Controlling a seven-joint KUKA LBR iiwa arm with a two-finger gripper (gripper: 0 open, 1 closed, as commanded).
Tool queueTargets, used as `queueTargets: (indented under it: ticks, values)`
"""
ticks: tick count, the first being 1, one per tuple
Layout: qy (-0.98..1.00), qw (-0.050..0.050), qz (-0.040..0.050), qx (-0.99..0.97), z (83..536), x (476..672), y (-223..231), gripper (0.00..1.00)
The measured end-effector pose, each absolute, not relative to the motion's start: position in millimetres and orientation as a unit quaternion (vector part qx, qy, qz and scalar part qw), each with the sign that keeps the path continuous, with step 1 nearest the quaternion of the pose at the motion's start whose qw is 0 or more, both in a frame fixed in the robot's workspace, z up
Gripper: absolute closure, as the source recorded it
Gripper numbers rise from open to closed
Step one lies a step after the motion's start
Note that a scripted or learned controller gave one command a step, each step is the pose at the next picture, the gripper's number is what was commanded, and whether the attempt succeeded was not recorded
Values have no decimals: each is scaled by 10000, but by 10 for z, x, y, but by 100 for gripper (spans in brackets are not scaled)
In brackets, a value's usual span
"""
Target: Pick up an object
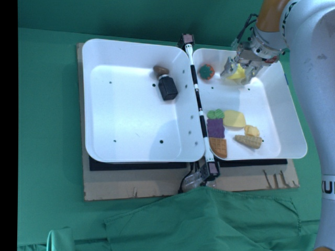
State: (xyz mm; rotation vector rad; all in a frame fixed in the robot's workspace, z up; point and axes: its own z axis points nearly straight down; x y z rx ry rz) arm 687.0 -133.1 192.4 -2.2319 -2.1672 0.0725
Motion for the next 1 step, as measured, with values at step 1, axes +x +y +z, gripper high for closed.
queueTargets:
  ticks: [1]
  values:
    - [-6947, 154, 255, -7186, 2048, 6868, -1345, 100]
